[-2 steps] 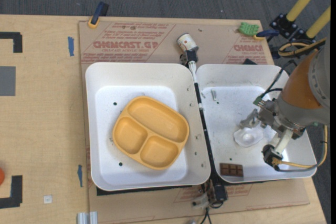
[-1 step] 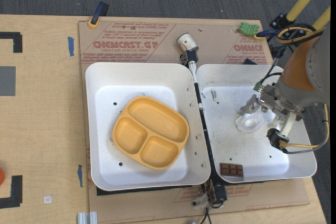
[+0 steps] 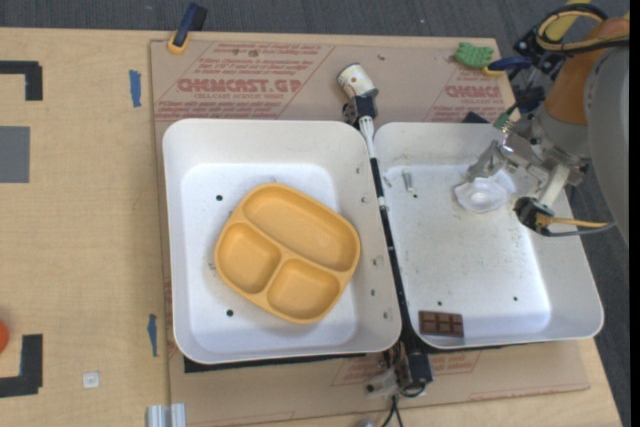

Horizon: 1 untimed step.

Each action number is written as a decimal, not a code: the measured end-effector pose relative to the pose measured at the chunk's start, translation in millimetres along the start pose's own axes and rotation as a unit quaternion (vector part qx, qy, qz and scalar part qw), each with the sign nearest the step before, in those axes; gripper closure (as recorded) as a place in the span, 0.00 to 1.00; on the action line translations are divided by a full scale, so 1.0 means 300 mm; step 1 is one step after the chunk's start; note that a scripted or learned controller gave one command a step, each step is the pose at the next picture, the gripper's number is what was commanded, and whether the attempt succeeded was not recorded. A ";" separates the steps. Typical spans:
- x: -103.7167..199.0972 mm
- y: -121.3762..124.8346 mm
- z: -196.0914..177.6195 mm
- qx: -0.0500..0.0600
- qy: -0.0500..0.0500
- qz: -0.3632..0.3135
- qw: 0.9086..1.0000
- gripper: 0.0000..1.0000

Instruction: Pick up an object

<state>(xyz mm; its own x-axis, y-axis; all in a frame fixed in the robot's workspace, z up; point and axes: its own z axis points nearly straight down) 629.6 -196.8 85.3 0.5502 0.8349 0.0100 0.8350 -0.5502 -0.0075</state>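
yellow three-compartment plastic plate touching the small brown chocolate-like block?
Apart. The camera view shows the yellow three-compartment plastic plate in the left white bin, the small brown block in the right one.

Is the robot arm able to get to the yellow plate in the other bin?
Probably yes. The yellow divided plate lies flat in the left bin with nothing on top of it or over it. The gripper is over the right bin, so the arm would have to cross the rim between the bins.

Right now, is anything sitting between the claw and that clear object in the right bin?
Nothing visible does. The claw sits right at the clear object in the right bin. The brown chocolate piece lies apart on the near rim.
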 end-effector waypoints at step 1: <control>-0.004 -0.200 0.001 -0.003 -0.005 -0.071 0.997 0.00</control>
<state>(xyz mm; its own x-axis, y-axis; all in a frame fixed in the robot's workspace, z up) 578.9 -164.6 85.4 0.4273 0.9041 0.0008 0.9041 -0.4273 -0.0016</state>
